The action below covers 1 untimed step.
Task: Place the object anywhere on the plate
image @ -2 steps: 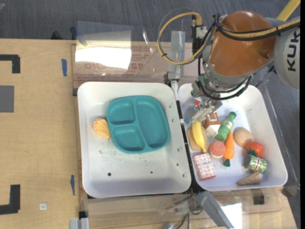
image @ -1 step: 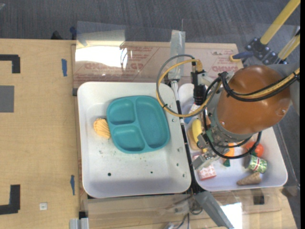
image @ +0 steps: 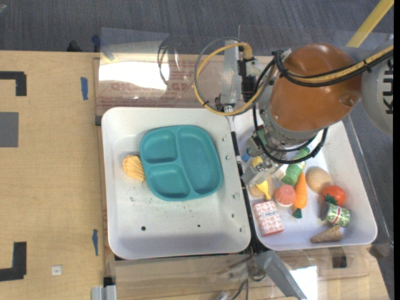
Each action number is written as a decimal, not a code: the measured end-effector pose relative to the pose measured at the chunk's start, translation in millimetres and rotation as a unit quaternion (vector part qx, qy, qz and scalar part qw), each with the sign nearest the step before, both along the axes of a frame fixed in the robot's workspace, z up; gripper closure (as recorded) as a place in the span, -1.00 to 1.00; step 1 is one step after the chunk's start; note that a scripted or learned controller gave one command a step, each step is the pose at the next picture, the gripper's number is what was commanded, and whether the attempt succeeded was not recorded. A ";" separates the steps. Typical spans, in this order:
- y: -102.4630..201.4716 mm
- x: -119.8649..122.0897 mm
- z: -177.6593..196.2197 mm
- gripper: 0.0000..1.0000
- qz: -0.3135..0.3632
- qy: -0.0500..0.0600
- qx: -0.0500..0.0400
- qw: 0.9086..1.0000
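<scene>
The teal plate (image: 181,161) sits bare in the left bin, the arm's pincer (image: 265,167) hovers over toy food like the carrot (image: 300,191) right of it, its grip impossible to tell, nothing delivered yet.

Dark grey carpet floor (image: 187,5) runs across the top, past the bench's far edge. The bench top (image: 44,167) is pale wood, bare on its left side, with black angular markings (image: 15,83) near the left edge and blue tape tabs (image: 84,87) close by. A clear plastic sheet (image: 144,74) at the far edge catches bright glare from overhead light
</scene>
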State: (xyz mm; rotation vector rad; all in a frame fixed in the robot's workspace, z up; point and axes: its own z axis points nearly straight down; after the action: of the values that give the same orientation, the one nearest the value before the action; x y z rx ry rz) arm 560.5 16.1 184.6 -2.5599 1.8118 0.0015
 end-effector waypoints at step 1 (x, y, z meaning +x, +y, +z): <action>112.1 38.5 -30.8 1.00 0.023 0.001 0.002 1.000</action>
State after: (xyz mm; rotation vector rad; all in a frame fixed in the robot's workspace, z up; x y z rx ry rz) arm 599.0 128.2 153.8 -2.5984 1.7523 0.0075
